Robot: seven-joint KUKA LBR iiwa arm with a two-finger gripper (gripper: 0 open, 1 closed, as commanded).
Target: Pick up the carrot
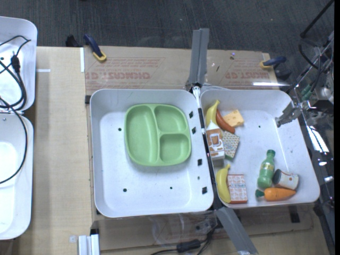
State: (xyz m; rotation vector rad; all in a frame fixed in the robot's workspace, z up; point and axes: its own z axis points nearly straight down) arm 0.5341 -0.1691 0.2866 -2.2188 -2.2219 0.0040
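**Carrot low in the right bin, gripper up by the far rim**

Carrot (278, 194) lies nearest you, in the right bin's (255, 124) front corner, long axis running left to right along the front wall. Your gripper (285, 116) sits at the right rim, farther back; whether it's wide or narrow, you can't tell. A green bottle (266, 169) and a small can (287, 180) crowd the carrot from behind, so open room is tight.

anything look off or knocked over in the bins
Nothing is spilled or broken. The toy food is crowded untidily in the right bin: the green bottle leans, and the carrot lies against the front wall beside it.
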